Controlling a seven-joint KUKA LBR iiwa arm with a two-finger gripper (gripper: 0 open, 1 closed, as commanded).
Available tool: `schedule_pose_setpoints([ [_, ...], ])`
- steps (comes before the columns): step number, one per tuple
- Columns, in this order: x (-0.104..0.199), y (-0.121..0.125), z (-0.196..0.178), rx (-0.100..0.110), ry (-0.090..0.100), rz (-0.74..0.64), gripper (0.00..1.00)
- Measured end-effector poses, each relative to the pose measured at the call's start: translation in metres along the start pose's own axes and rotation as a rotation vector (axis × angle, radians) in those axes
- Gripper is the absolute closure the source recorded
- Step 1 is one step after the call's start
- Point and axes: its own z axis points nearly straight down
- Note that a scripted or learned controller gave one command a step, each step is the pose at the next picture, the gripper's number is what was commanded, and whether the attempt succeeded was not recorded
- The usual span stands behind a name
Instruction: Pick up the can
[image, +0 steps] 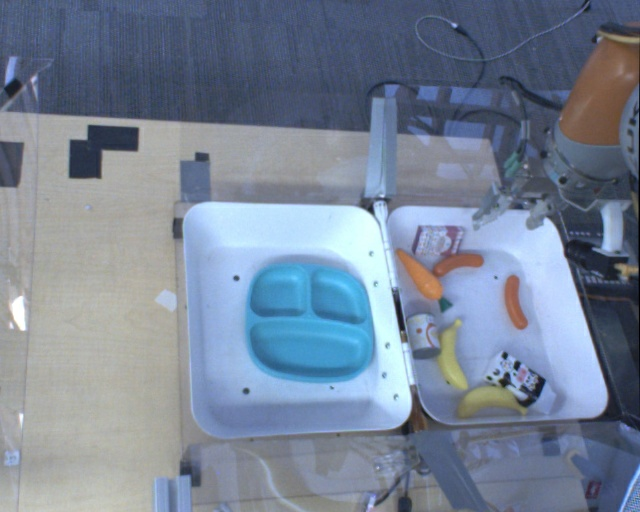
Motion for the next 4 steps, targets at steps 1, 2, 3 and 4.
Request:
schedule_pose_setpoints([
  [1,-0.05,0.017,0.111,0.002,-0.001,0.052,0.0],
  [2,-0.049,0.02,0.096,-0.007,-0.004,0.044,1.0],
  [3,-0.058,0.019,-0.026,-0.006,-0.003,-0.133,1.0],
  [4,-0.057,0.021,-0.038,-0.012,-0.006,-0.138,1.0],
])
